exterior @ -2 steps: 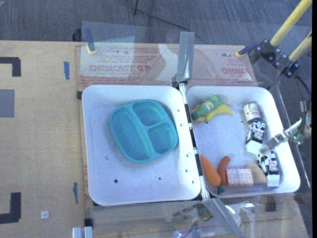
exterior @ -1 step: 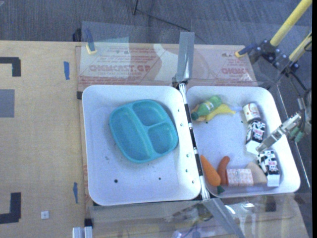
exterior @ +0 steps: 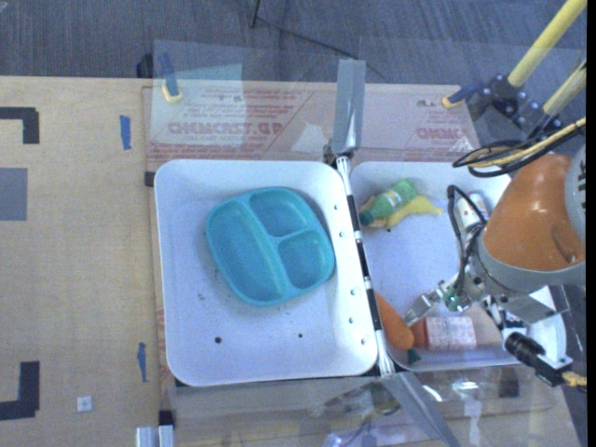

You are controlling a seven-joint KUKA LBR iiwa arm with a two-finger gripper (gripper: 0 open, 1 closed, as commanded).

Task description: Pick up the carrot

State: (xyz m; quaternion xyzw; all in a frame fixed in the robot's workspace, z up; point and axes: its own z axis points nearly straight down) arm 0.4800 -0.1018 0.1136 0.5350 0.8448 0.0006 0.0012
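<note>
Can't really tell whether the gripper [exterior: 445,298] is released or clenched — it's hovering just right of the carrot [exterior: 395,321], lying in the right bin's [exterior: 419,250] near-left corner. Looks like approach; it's needing a shift left and down.

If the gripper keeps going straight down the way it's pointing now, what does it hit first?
Probably the clear bottle with a red cap and pale label, lying on the right bin's floor just under the gripper. The orange carrot lies further left against the bin wall. Depth is hard to judge from this slant.

Two bins [exterior: 186,277], one plate [exterior: 270,245], one carrot [exterior: 395,322]
</note>
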